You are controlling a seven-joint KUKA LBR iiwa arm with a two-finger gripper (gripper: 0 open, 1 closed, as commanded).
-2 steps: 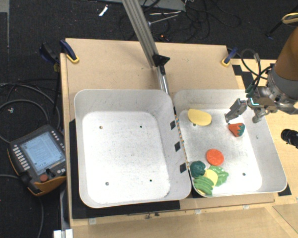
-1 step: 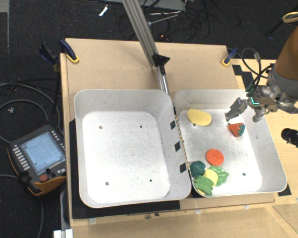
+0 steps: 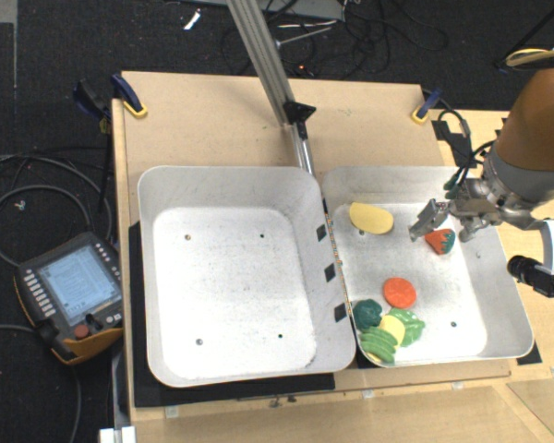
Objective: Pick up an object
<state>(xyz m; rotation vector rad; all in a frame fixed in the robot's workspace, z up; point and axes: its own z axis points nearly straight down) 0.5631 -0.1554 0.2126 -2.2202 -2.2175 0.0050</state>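
While gripper (image 3: 440, 221) hangs over small red strawberry-like toy (image 3: 440, 240) in right white bin (image 3: 499, 340), finger state unclear; risk: toy rolls aside, fingers closing off-centre.

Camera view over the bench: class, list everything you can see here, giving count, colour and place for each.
Shallow white bins: two, white, side by side on the bench.
Yellow oval toy: one, yellow, right bin, upper left.
Small red toy with green top: one, red and green, right bin, just below the gripper.
Orange round toy: one, orange, right bin, centre.
Green and yellow toy cluster: one heap, right bin, lower left.
Handheld control pendant: one, grey and orange, floor at left.
Two-finger gripper: one, grey, over the right bin.
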